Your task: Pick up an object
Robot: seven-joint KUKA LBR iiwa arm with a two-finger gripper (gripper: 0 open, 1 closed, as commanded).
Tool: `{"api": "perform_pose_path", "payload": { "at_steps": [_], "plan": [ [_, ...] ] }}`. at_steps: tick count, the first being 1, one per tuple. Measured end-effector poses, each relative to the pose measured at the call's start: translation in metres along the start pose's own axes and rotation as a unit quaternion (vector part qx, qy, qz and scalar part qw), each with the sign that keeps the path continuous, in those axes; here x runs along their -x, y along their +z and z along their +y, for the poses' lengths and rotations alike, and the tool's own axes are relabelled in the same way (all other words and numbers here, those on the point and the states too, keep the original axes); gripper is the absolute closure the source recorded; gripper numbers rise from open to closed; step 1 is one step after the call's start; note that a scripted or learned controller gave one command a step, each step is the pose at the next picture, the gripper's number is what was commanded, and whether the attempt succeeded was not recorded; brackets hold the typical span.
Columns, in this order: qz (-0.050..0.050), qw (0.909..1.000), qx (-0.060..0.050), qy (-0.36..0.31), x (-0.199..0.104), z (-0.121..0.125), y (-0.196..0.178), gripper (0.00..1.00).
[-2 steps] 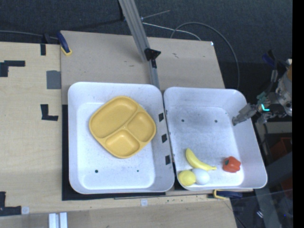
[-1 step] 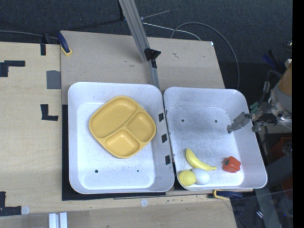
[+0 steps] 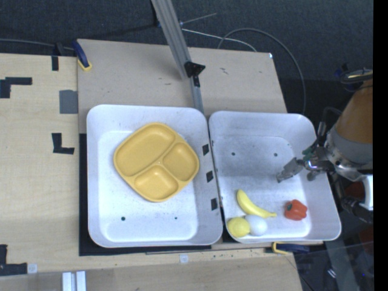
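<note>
The right bin (image 3: 260,129) holds a yellow banana (image 3: 253,205), a yellow lemon (image 3: 238,227), a white ball (image 3: 257,226) and a small red pepper (image 3: 296,210), all near its front edge. My gripper (image 3: 292,170) hangs over the right side of this bin, above and just behind the red pepper, apart from all the objects. Nothing shows in its grasp. The grey arm with its orange band (image 3: 357,117) comes in from the right.
The left bin (image 3: 103,223) bears a yellow three-compartment plate (image 3: 156,161). A grey metal pole (image 3: 173,29) slants down to the bins' shared back edge. The back half of the right bin is bare white floor.
</note>
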State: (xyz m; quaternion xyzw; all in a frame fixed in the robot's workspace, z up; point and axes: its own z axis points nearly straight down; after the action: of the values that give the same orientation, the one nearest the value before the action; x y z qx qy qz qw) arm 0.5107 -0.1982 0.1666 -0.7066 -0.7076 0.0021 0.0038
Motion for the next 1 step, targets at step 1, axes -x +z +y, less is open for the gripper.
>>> {"api": "perform_pose_path", "payload": {
  "at_steps": [1],
  "plan": [
    [0.000,1.0000,0.000,0.000,0.0013,-0.0006,0.0645,0.00]
  ]
}}
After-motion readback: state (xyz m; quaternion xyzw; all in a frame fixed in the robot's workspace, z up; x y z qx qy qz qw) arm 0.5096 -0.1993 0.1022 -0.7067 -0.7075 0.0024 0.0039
